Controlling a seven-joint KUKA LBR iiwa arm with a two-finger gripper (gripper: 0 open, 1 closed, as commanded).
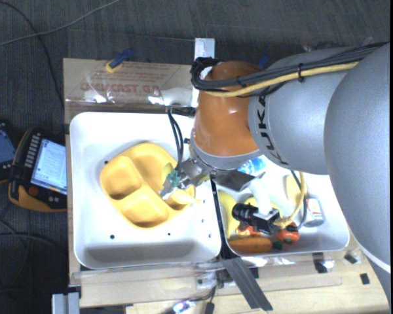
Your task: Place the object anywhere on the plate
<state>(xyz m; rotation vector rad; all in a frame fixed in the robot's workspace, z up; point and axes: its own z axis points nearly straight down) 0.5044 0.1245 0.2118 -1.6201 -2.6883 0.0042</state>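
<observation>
Plate [134, 185] sits in the left bin [92, 241], yellow, divided into 3 sections and tilted a little across the white floor. The arm [301, 116] reaches in from the right, its orange band [226, 120] hanging over the wall between the 2 bins, and the gripper [172, 183] is down at the plate's right edge. Something small and greenish [171, 178] shows at its tip, right over the plate's rim (too blurred to name), and I cannot tell how wide the claw stands or whether it grips that bit. The right bin [337, 237] holds a jumble: a black and orange tool [262, 222], white packets [268, 188] and a blue scrap [252, 167], all crowded together.
</observation>
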